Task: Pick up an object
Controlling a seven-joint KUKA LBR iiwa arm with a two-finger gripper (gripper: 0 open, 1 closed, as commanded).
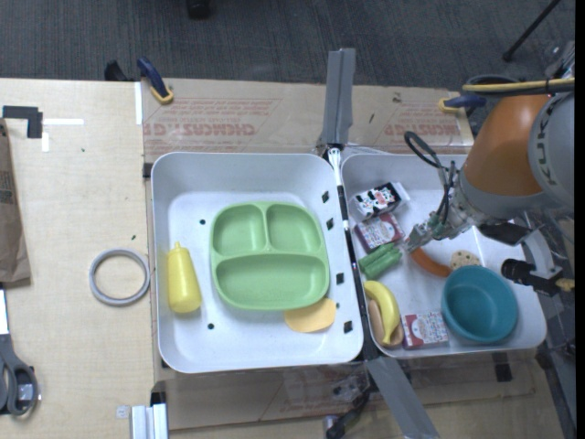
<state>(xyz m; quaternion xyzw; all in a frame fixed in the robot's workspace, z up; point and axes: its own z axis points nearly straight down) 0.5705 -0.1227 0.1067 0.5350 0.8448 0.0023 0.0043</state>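
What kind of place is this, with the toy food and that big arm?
Probably a robotics lab or test bench, not a kitchen. A grey and orange robot arm reaches over two white bins of toy food, such as a banana, on a plywood bench.

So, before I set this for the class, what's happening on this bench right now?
A grey and orange robot arm reaches in over the right bin, its end effector low among the clutter, near a green item and an orange one. Whether it grips anything can't be told. A teal bowl and a banana lie nearby. The left bin holds a green divided plate and a yellow bottle.
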